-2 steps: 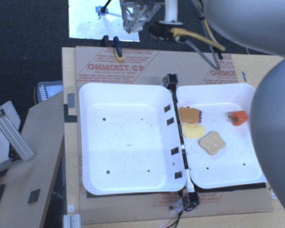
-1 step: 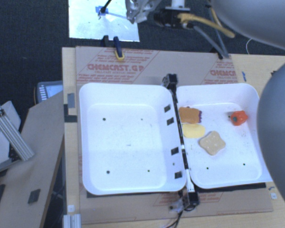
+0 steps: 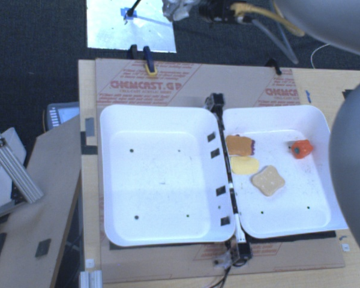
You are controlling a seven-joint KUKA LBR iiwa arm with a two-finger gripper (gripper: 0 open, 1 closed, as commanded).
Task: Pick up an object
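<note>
Hovering past the far edge of the bench as a dull, faceted metal gripper point(image 3: 179, 2), just beside a shiny flat metal sheet point(image 3: 129, 17); whether apart or together, cannot tell from this slant. Lying well apart from the gripper, toward the camera and over on the arm's side, in the smooth right bin point(image 3: 276, 114): a lobed tan toast-shaped piece point(image 3: 268, 180), looking matte and spongy; a flat pale yellow slice point(image 3: 245, 165) just beside it, closer to the gripper; a lumpy orange-brown piece point(image 3: 239, 144) with a purple edge, touching or nearly touching the slice; and a small glossy red-orange object point(image 3: 300, 149) off toward the arm. Sitting closer to the camera than the gripper, almost straight under it in the view, the rounded-cornered left bin point(image 3: 162, 111), resting on printed cardboard point(image 3: 168, 80).
</note>
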